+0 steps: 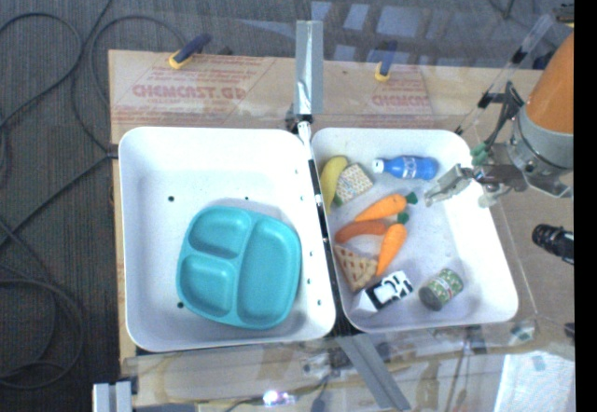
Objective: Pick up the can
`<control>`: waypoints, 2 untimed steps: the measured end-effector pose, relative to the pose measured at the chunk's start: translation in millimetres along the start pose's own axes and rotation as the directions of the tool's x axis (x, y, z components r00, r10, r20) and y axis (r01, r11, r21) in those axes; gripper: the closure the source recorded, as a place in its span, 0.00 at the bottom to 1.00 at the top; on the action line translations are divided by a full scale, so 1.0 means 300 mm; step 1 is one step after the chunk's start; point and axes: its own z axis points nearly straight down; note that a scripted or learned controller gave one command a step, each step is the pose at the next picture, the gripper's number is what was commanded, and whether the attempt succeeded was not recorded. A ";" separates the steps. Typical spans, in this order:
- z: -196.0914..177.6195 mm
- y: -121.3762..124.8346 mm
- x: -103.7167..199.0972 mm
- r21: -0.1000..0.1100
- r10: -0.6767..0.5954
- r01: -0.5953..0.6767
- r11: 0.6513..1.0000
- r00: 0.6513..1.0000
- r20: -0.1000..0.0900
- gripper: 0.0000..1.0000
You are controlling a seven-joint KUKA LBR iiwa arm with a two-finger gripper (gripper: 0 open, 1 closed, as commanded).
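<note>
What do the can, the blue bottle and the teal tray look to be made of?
Can: probably metal with a greenish printed label and a pale end; too small to be sure. Blue bottle: looks like glossy plastic with a white cap. Teal tray: smooth moulded plastic, matte, with divided compartments.

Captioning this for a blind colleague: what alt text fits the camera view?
The pincer hovers over the right bin, apart from the can lying near its lower right corner, among carrots, a banana and a blue bottle. The left bin holds a teal tray.
</note>
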 end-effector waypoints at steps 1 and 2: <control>0.518 -0.151 -0.042 0.002 0.181 -0.181 0.983 0.983 -0.001 0.00; 0.491 -0.151 -0.039 0.004 0.180 -0.180 0.984 0.984 -0.003 1.00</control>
